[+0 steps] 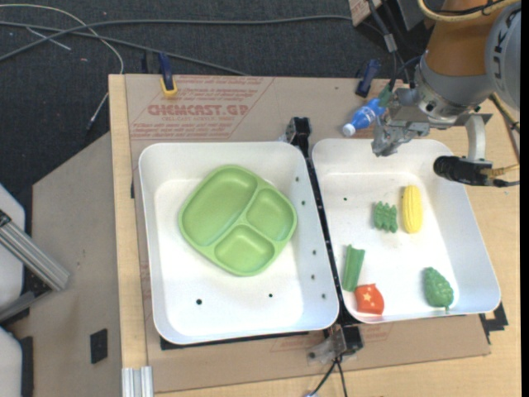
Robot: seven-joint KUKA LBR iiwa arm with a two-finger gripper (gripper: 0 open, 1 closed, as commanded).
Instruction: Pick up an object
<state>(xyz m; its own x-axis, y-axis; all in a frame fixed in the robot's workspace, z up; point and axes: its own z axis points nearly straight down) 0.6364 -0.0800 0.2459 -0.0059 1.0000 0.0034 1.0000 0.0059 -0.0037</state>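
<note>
We see the gripper (pixel 387 145) above the right bin's (pixel 479 230) far rim, and cannot tell how its fingers stand. In that bin lie corn (pixel 411 208), a small green piece (pixel 384 217), celery (pixel 354 267), a tomato (pixel 369 299) and broccoli (pixel 437 288).

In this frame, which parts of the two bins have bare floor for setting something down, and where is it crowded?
Left bin: bare floor runs along the front edge and left wall, around the green divided plate. Right bin: its back-left corner is free. Crowded: the right bin's front half, with corn, small green piece, green stick, tomato and broccoli-like piece.
</note>
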